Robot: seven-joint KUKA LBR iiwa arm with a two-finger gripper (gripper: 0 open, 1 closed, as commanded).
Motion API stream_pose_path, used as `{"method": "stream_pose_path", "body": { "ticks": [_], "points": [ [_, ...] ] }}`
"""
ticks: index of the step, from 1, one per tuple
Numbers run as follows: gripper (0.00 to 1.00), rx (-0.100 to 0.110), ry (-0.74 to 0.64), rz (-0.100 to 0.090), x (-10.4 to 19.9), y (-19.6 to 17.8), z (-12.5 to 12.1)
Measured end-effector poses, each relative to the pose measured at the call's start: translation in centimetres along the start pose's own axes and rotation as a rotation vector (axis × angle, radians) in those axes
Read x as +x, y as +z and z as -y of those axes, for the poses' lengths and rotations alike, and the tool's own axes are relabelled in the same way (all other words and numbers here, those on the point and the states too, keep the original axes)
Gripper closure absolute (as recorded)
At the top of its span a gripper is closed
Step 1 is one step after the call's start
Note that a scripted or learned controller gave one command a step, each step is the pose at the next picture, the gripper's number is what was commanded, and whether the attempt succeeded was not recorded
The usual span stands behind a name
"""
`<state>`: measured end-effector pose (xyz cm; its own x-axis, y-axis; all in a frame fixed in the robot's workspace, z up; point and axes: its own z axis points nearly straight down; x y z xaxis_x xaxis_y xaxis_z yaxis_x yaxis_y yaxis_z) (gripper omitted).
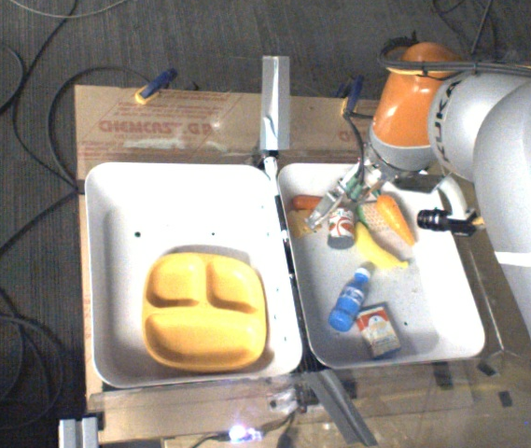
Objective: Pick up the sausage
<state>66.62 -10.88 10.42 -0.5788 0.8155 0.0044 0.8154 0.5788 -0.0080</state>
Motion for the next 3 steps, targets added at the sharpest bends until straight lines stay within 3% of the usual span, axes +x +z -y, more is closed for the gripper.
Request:
{"method": "stream_pose_path", "body": {
  "ticks": [3],
  "points": [
    [0.00, 0.000, 0.000, 0.000, 0.00, 0.01, 0.00]
  ]
}}
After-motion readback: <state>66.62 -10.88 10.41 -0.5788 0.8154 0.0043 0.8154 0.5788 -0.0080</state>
